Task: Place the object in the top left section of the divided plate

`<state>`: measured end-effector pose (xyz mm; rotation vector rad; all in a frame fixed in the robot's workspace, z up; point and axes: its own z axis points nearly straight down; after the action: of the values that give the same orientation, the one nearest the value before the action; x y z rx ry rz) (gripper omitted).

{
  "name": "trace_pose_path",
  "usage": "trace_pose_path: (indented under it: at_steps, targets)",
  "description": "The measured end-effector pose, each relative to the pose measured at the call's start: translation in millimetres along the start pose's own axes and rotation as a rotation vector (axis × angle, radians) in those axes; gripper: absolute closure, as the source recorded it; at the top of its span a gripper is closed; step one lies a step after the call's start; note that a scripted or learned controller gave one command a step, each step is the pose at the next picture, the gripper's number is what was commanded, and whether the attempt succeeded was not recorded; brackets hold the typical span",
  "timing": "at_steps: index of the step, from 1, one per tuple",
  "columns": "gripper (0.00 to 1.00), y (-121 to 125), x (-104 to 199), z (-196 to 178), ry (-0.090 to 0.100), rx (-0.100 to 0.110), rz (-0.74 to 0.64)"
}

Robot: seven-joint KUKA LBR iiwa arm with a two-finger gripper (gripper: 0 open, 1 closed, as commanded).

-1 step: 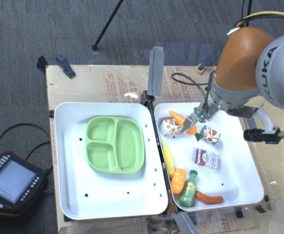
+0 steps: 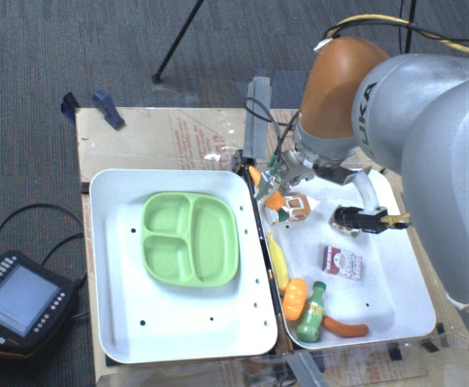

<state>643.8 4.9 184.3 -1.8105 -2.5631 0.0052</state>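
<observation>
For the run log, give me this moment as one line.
gripper: over right bin, near carton | plate: in left bin | placing: not yet done

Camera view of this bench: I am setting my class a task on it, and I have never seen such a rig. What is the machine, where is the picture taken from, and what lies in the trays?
One fixed camera above the bench took this, looking down at a slant. The big grey machine with the orange band is a robot arm reaching in from the right. Its gripper hangs over the far left corner of the right bin. Whether it holds anything cannot be told from here.

The left bin bears a green divided plate with three sections.

The right bin holds small toy groceries. There is a white and orange carton just below the gripper and a dark red carton. Nearer the front are a yellow piece, an orange piece, a green bottle and an orange stick.
</observation>
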Motion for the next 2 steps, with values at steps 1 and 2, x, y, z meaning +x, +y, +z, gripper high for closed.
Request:
trace_pose_path:
  at_steps: [1,2]
  targets:
    - [1.0,-8.6,-24.3,0.0,0.0,0.0,0.227]
    - [1.0,-9.6,-24.8,0.0,0.0,-0.001,0.375]
